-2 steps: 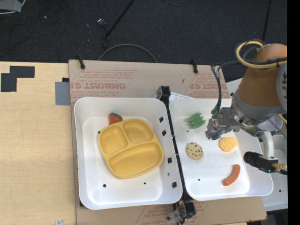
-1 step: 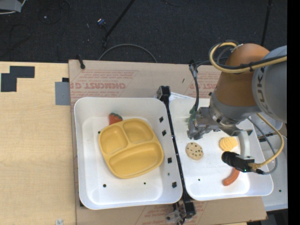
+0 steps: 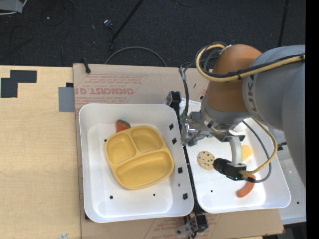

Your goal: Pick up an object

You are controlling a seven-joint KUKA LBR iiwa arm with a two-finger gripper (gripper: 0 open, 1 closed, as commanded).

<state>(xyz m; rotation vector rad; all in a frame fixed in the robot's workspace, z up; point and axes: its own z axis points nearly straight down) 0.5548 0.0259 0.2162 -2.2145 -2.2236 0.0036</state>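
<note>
Lying in the left white bin (image 3: 99,195), a yellow three-compartment plate (image 3: 139,156) sat flat and turned at an angle, taking up most of the floor. A small red toy fruit (image 3: 122,125) with a green top rested against the plate's far rim, at its left corner.

Over the divide between the bins, at the near-left edge of the right white bin (image 3: 219,200), the gripper (image 3: 193,133) hung low under the arm (image 3: 234,83). The wrist covered it from above, so whether it was open or closed could not be told.

Just to its right and nearer the camera, a round speckled cookie (image 3: 205,159) lay on the bin floor. Farther right lay a yellow wedge (image 3: 246,153), partly hidden. Nearest the bin's front-right corner lay an orange-red toy sausage (image 3: 244,190), apart from the cookie.
</note>
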